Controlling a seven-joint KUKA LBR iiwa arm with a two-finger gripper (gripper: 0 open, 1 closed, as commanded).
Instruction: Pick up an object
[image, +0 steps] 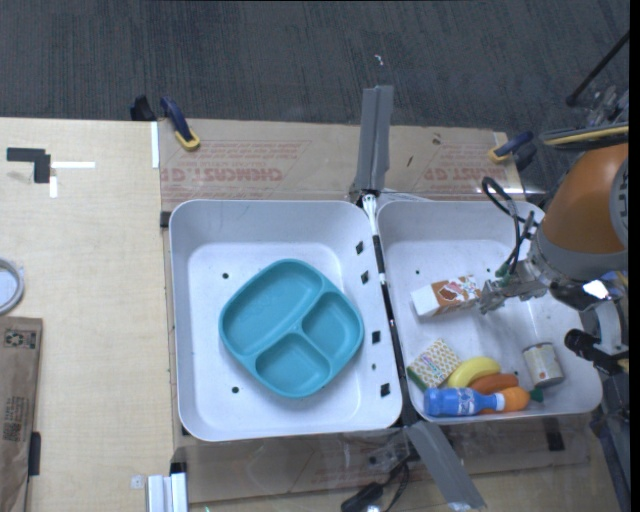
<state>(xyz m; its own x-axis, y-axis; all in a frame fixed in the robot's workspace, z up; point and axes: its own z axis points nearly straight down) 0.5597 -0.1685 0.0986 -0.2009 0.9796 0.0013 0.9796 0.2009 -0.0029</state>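
A teal divided plate lies in the left bin.

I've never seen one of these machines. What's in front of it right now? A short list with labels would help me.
left bin: a teal divided plate
right bin: small carton, patterned packet, banana, carrot, blue bottle, small can
arm: reaches in from the right
tool: at the carton's right end; grip unclear

A robotics lab: clamped cardboard under two white bins.
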